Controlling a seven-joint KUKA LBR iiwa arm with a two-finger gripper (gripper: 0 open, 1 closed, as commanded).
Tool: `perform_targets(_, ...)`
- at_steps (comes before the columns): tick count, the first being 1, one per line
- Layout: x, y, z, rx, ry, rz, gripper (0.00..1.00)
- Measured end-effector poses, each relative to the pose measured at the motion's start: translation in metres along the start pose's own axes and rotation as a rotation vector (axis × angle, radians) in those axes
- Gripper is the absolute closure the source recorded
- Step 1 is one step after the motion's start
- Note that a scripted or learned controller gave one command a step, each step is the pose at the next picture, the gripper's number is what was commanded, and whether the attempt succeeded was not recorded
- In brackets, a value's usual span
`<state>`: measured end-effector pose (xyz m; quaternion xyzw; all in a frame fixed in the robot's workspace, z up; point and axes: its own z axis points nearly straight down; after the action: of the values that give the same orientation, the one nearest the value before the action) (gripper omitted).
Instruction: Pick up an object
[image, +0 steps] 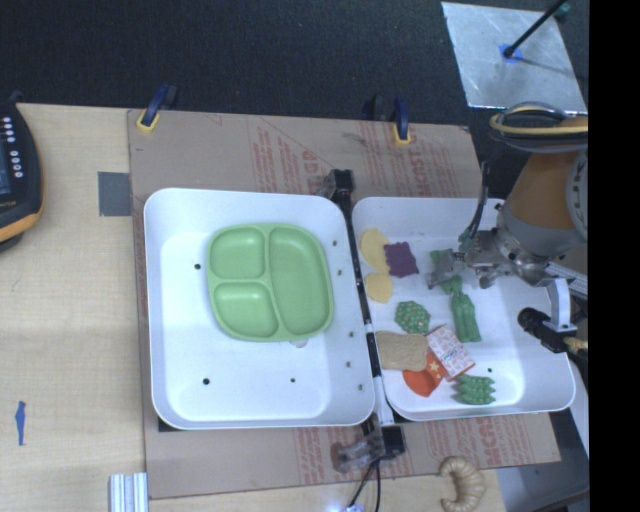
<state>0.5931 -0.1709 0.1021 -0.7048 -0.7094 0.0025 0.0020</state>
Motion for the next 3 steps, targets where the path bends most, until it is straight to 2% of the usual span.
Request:
perform_targets(1,-0.019,0.066,0.009,-0.01,-0.002,-0.001,0.0)
perform_targets(2,-0.01,0.01,0.01,0.002,0.001,0.003,0.0)
perform_targets(3,-0.011,0.013,-0.001,-0.002,-0.001,-0.001,1.0)
